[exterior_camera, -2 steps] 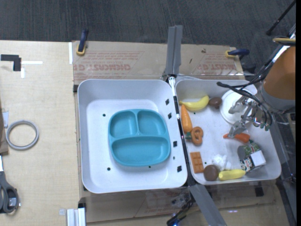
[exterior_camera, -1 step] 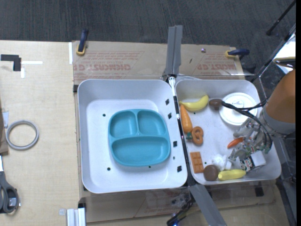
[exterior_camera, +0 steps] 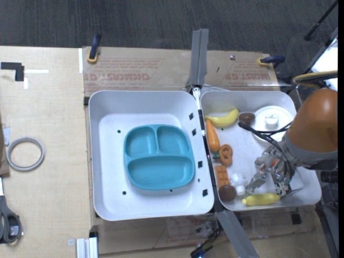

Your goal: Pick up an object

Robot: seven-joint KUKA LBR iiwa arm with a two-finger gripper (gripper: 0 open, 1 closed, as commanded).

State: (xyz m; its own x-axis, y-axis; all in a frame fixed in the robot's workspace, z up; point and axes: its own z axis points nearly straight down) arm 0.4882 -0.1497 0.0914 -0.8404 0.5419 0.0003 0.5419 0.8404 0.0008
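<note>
Arm (exterior_camera: 317, 128): comes in from the right edge, its orange band over the right bin's far right side, wrist bent down toward the near part of that bin
Gripper (exterior_camera: 257, 180): low in the right bin (exterior_camera: 244, 97), pointing down and left, its tip just above the lower yellow banana (exterior_camera: 262, 199)
Fingers: cannot tell how far apart they are; nothing is seen held between them
Objects in right bin: second banana (exterior_camera: 224, 117) at the far left, beside a carrot (exterior_camera: 213, 137), pretzel (exterior_camera: 226, 153), orange waffle piece (exterior_camera: 221, 174), brown round piece (exterior_camera: 227, 192), white lidded cup (exterior_camera: 271, 119)
Left bin (exterior_camera: 102, 160): holds a blue divided plate (exterior_camera: 159, 157)
Desk (exterior_camera: 43, 198): grey tape ring (exterior_camera: 23, 153) at the left, scissors (exterior_camera: 8, 222) near the lower left corner
</note>
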